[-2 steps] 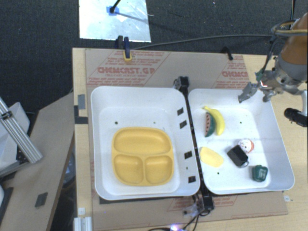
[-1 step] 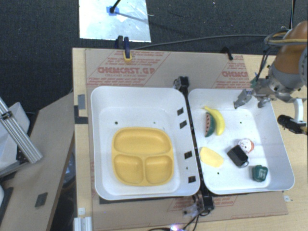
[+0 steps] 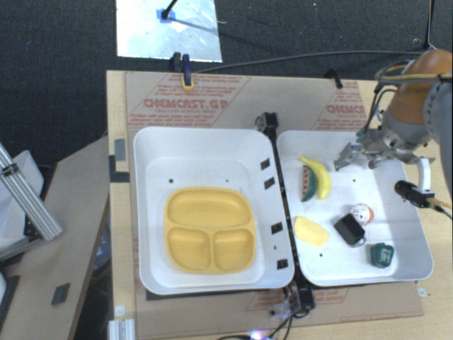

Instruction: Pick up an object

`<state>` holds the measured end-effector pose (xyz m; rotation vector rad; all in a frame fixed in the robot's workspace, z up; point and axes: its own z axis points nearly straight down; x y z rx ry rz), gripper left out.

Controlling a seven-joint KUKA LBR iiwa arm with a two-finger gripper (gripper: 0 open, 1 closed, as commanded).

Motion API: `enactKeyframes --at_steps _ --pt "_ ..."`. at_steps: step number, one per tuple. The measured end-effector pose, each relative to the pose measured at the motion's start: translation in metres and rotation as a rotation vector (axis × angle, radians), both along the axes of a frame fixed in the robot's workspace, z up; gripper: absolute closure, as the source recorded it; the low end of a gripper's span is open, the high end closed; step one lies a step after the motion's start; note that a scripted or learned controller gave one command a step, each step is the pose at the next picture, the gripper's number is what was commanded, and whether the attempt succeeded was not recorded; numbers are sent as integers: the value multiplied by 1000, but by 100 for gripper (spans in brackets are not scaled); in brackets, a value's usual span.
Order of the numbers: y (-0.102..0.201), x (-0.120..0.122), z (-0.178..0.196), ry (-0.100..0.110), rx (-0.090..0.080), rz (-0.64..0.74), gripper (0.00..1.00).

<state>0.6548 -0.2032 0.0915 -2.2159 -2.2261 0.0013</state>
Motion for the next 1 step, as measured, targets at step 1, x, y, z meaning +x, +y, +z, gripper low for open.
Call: enactKeyframes --at_steps 1 --pt "0 2 15 -7 -2 2 100"
